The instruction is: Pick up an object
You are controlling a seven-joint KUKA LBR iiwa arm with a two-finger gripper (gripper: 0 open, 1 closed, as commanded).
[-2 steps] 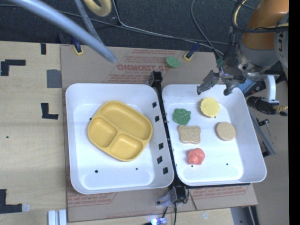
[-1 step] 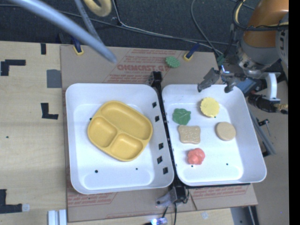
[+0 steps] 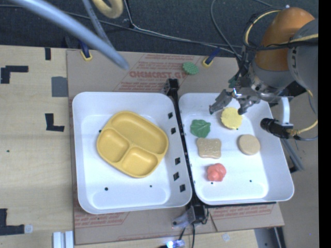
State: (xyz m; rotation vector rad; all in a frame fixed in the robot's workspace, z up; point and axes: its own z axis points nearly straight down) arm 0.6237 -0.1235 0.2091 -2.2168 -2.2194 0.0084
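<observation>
Hand hangs open over the right bin, above the yellow piece.

Camera view: the hand point(image 3: 230, 103) has its fingers spread and holds nothing; it is over the far part of the right bin point(image 3: 276, 187), probably to take the yellow piece point(image 3: 231, 119) just beside it. The left bin point(image 3: 85, 190) carries a yellow tray point(image 3: 132, 143).
</observation>
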